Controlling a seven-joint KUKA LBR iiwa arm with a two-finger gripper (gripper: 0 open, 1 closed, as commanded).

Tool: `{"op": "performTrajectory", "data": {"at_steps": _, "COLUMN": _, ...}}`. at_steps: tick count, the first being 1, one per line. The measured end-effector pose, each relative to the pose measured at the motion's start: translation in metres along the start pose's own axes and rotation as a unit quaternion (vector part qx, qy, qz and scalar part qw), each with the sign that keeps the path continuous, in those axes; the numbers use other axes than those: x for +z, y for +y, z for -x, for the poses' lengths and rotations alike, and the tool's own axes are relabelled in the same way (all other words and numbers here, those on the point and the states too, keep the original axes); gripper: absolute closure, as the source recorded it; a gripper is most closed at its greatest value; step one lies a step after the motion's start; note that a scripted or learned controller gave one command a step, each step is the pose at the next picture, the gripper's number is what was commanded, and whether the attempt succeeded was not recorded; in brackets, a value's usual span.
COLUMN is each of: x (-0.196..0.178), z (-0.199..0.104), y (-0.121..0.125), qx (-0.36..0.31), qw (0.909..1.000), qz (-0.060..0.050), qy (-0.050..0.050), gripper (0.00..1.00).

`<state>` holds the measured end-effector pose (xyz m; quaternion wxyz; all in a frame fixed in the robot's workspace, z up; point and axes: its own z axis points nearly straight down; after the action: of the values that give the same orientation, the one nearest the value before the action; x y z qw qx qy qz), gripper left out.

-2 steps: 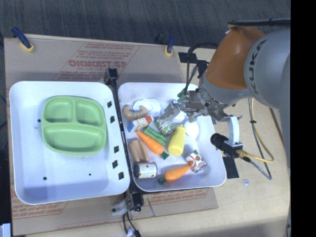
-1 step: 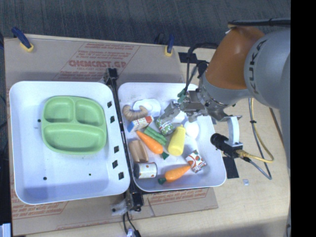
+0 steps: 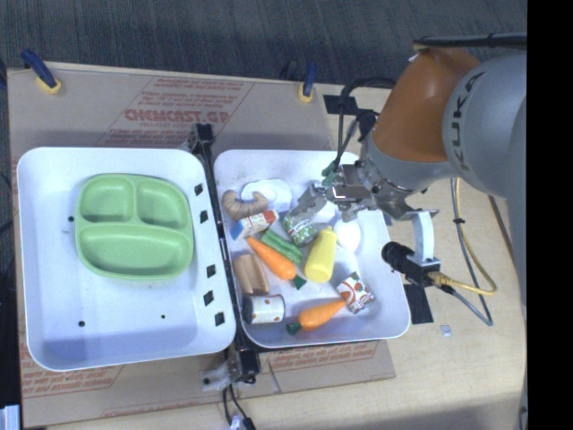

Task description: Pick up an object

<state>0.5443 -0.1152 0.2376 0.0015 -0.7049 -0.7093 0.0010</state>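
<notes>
The right bin (image 3: 394, 325) holds several toy foods: an orange carrot (image 3: 273, 258), a yellow bottle (image 3: 320, 254), a smaller carrot (image 3: 320, 313), a small can (image 3: 265, 309), a red and white carton (image 3: 355, 292), a white egg (image 3: 347, 235), a green can (image 3: 302, 230) and a brown sausage piece (image 3: 251, 273). My gripper (image 3: 313, 201) hangs low over the upper middle of this bin, just above the green can and beside the egg. Nothing is visibly lifted off the pile.
The left bin (image 3: 36, 240) carries a green divided plate (image 3: 134, 226). A black divider (image 3: 211, 231) runs between the bins. The grey and orange arm (image 3: 439, 115) and its cables cover the right bin's far right side. Blue clamps (image 3: 308, 81) sit on the cardboard's far edge.
</notes>
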Motion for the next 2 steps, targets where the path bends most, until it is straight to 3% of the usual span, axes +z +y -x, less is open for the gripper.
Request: {"op": "performTrajectory", "data": {"at_steps": 2, "x": 0.0000, "z": 0.0000, "y": 0.0000, "qx": 0.000, "qw": 1.0000, "qz": 0.000, "qy": 0.000, "gripper": 0.00}}
